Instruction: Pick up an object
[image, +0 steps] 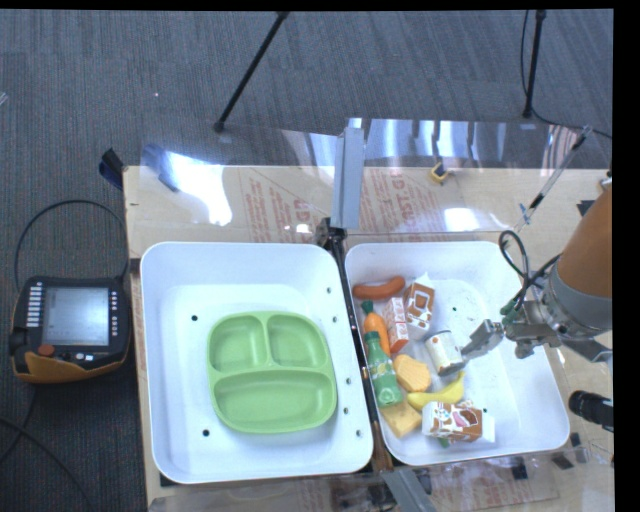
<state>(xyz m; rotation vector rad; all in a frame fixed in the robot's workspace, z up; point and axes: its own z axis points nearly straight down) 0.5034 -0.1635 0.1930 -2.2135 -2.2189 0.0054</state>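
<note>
Nearest the camera, a small carton (458, 422) printed in white, brown and red lies on its side in the right bin (520, 400), close to that bin's front wall. The other toys are placed here by reference to the small white can (443, 351) with a dark top, which sits tilted near the middle of the bin. Just in front of the can lies a yellow banana (436, 395), reaching toward the carton. To the can's left is an orange-yellow wedge (412, 374), and in front of that a yellow block (400, 417). Further left of the can a green bottle (379, 369) lies along the bin's left wall, with an orange carrot-like piece (377, 331) just behind it. Behind the can stand two small white and brown cartons (419, 302), and behind and to the left of those lies a reddish sausage (378, 289).

Just right of the can hangs the tool (480, 340), its grey tip pointing at the can and very near it; whether it touches cannot be told, and whether the tool is wide or narrow cannot be told either. Nothing is seen held in it.

Well to the can's left, the left bin (170, 300) holds a green divided plate (271, 372). Both bins rest on the bench (250, 205). Far left of the can, off the bench, a handheld control pendant (70, 327) lies on the floor.
</note>
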